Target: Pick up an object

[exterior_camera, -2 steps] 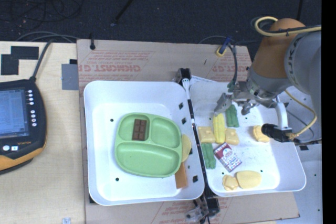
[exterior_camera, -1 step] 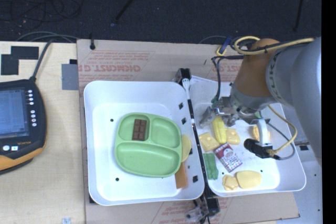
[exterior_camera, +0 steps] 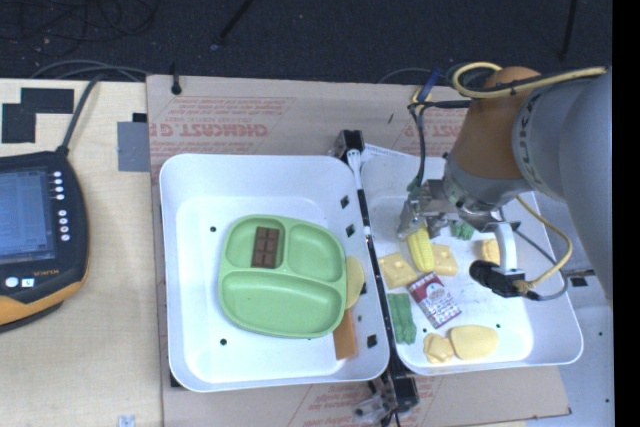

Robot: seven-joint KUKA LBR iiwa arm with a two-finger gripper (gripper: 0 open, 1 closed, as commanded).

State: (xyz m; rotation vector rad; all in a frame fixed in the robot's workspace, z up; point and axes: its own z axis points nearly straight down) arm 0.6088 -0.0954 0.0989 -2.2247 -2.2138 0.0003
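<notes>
**Claw low over right bin, above corn cob**

Far left of the claw: green divided plate [exterior_camera: 283,277] in the left bin [exterior_camera: 190,215], brown block [exterior_camera: 266,246] in one compartment. Claw [exterior_camera: 428,220] sits low in the right bin [exterior_camera: 560,335]; how far open, cannot tell. Yellow corn cob [exterior_camera: 421,252] lies just beneath it. Red packet [exterior_camera: 433,299] further below; yellow pieces [exterior_camera: 462,343] beyond that.

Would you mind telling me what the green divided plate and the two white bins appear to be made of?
The green divided plate looks like moulded plastic with a smooth, matte-to-satin finish: uniform colour, rounded compartment ridges. The left white bin and the right white bin also look like thin formed plastic, slightly glossy, with soft rounded corners and rims; coated metal can't be ruled out.
</notes>
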